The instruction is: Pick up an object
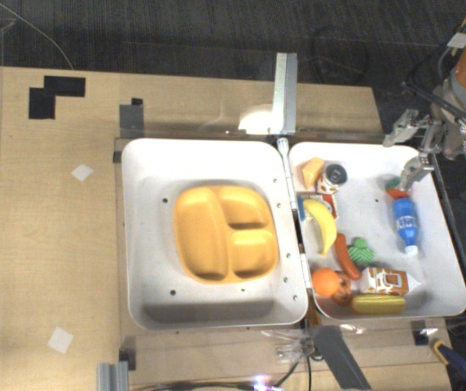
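White plastic, two shallow bins side by side on your wooden bench. The left bin carries a yellow divided tray, lying flat near its middle. The right bin carries the loose objects you may pick from.

Note their places. A blue bottle lies near the bin's right wall, white cap toward the near edge. A small red piece sits just above it. A banana lies against the left wall, with a printed carton touching its top end, a wedge-shaped orange item at the far left corner and a dark round item beside that. A red sausage shape runs down from the banana, a green item just beside it. At the near edge sit an orange fruit, a second printed carton and a yellow oblong item.

The gripper hangs over the far right corner of the right bin, its tip just above the red piece. You cannot tell from this view whether it has closed on anything, nor whether it touches the piece
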